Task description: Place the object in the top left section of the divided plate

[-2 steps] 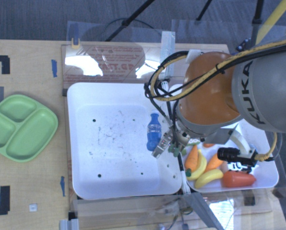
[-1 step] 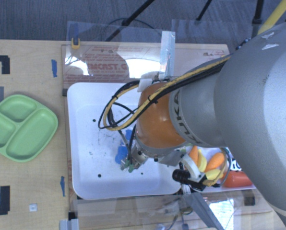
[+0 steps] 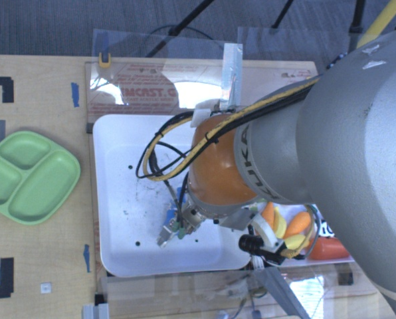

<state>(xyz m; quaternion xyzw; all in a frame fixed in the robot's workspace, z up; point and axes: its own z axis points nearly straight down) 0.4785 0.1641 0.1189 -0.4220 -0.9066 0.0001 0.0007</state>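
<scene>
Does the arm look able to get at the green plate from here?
Probably yes. The plate lies in the open on the bench left of the white bin, with nothing on or over it. The gripper is low inside that bin, so it must lift over the bin's wall first.

A wooden desk (image 3: 45, 98) was seen under everything, marked with black corner brackets (image 3: 2, 88) and short blue tape strips (image 3: 75, 94). A shallow white bin (image 3: 118, 178) sat near the middle, its floor flecked with small dark specks. A clear plastic sheet (image 3: 158, 72) with red lettering lay just behind the bin. Grey carpet (image 3: 52, 12) was visible beyond the desk, crossed by black tripod legs (image 3: 204, 5). A yellow bar (image 3: 384, 15) was caught at the top right.
</scene>
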